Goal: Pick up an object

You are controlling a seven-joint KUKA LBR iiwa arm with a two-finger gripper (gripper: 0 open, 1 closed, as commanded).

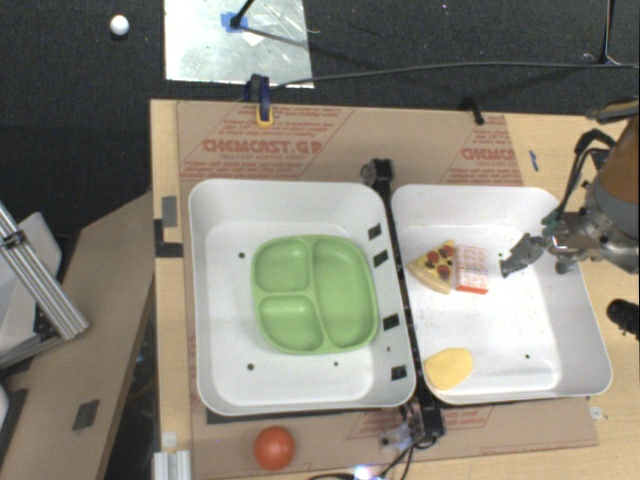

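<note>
1. Two shallow white bins sat side by side on the bench: the left bin and the right bin, their inner walls touching along the middle
2. A green divided plate with three compartments lay flat in the centre of the left bin
3. In the right bin, a toy pizza slice rested near the left wall, with a small white-and-red packet touching its right side
4. A yellow rounded object lay near the front left corner of the same bin, well apart from the pizza slice
5. The arm came in from the right, and the gripper hung over the right bin, just to the right of the packet and not touching it
6. Whether the gripper was released or clenched could not be told, as it showed as one dark shape; nothing was visible in its grasp
7. An orange-red ball sat on the bench in front of the left bin, outside both bins
</note>
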